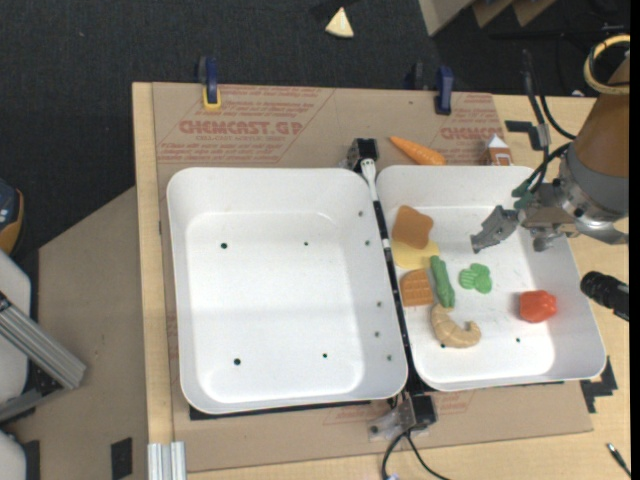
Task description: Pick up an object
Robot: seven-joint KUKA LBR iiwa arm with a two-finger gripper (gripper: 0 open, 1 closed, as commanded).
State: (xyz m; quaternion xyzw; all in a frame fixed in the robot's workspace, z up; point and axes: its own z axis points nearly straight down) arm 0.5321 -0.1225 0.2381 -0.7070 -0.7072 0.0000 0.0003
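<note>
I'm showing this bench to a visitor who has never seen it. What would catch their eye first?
Probably the cluster of toy food in the right bin: a red tomato, a green pickle and a tan croissant-like piece. Next, the gripper hovering over that bin's upper part, and an orange carrot lying outside on the cardboard.

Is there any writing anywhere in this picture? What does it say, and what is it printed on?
"CHEMCAST G P": red print on the brown protective sheet under the bins, by the left bin; the last letters are uncertain.
Smaller red lines above and below it: too blurred to read.
Fainter red print on the same sheet behind the right bin: too blurred to read.
Small red and white carton at the right bin's back edge: any print is too small to read.
</note>
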